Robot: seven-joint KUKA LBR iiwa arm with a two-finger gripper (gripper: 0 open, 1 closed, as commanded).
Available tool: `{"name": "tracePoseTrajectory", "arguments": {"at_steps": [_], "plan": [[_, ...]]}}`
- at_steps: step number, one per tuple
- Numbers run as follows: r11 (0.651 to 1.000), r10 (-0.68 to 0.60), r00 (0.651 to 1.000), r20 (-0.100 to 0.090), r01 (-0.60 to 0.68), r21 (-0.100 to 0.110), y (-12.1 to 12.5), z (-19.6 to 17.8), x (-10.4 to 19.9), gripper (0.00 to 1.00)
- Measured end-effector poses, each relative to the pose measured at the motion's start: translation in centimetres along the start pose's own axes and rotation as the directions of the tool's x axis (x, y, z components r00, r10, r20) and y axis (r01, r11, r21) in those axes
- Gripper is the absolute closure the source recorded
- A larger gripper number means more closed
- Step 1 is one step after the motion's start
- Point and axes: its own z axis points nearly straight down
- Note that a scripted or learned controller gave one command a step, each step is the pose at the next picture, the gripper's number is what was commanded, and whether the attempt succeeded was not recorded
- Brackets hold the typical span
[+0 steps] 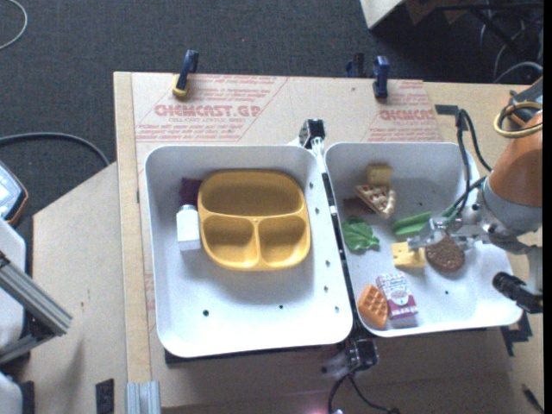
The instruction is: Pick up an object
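Over the right bin's right edge I see my arm reaching in, orange band up, with the gripper low near the bin's middle. It sits right over a brown round patty, with a yellow cheese wedge just to its left and a green pod just beyond. I judge the patty to be the target, since the tool is closest to it. I cannot tell how far the gripper is open, or whether it has anything; nothing is plainly clamped.

The patty looks flat, dark reddish-brown and disc-shaped, lying on the bin floor near the right wall, so I judge there is little height to grip.

Other toy foods are scattered apart: a waffle, a leaf, and a carton beside an orange piece at the near edge. The left bin carries a yellow tray and a small bottle at its left.
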Motion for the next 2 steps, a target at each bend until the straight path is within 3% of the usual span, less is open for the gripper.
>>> {"name": "tracePoseTrajectory", "arguments": {"at_steps": [1, 2], "plan": [[1.0, -0.006, 1.0, -0.005, 0.006, -0.014, 0.5, -1.6, 0.5, 1.0], [1.0, -0.001, 1.0, 0.008, 0.001, -0.005, 0.9, -8.0, 0.8, 1.0]]}}
